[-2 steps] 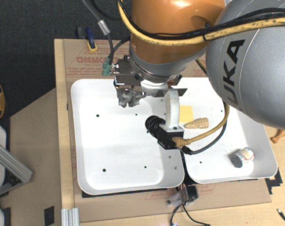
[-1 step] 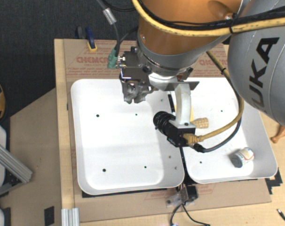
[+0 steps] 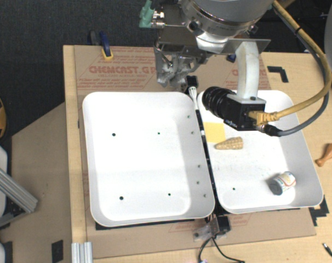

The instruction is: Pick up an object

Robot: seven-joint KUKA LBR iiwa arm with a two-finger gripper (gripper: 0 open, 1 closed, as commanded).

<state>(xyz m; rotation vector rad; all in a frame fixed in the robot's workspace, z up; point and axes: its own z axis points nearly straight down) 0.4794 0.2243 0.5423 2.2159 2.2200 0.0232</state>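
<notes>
Camera view: gripper (image 3: 176,73) poised past the far rim of the left bin (image 3: 100,147), nothing seen between the fingers; open or clenched, cannot tell. Nearer and to its right, in the right bin (image 3: 303,163): yellow square (image 3: 213,131), ridged tan cone (image 3: 229,143) just beside it, small grey-white piece (image 3: 281,183) farthest off.

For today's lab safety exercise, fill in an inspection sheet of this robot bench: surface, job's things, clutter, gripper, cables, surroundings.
Surface: brown board bearing left bin and right bin.
Job's things: yellow square, ridged tan cone, small grey-white object, all in the right bin.
Clutter: blue clamp at the board's far edge.
Gripper: gripper beyond the bins' far edge.
Cables: tan hose; wires at the near edge.
Surroundings: dark floor.
</notes>
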